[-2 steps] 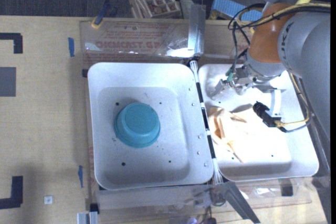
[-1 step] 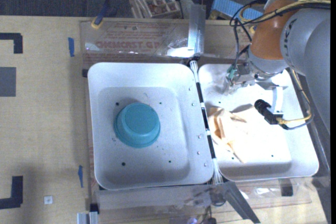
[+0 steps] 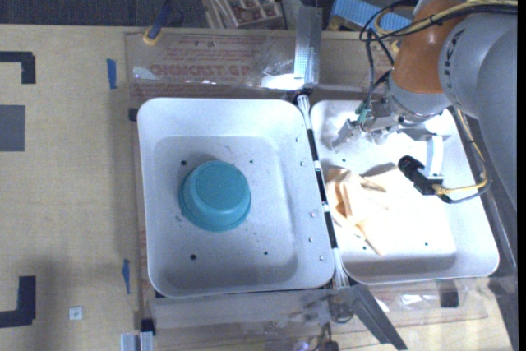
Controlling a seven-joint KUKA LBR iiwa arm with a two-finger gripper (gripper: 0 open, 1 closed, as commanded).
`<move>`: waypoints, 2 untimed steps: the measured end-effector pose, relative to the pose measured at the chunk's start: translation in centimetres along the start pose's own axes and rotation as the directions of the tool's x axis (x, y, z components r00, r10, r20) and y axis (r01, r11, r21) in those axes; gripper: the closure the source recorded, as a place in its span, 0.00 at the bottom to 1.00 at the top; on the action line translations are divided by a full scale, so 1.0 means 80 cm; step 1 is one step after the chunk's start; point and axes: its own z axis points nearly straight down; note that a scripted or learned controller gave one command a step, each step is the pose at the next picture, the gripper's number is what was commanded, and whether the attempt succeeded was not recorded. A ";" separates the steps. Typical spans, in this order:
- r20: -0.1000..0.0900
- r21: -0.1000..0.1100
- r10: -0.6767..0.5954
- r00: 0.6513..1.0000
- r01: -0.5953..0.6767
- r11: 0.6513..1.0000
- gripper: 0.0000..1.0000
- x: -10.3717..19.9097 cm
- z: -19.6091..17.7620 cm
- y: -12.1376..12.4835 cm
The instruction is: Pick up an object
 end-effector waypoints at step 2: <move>0.000 0.008 0.172 0.985 -0.172 0.985 0.00 -0.064 0.015 -0.040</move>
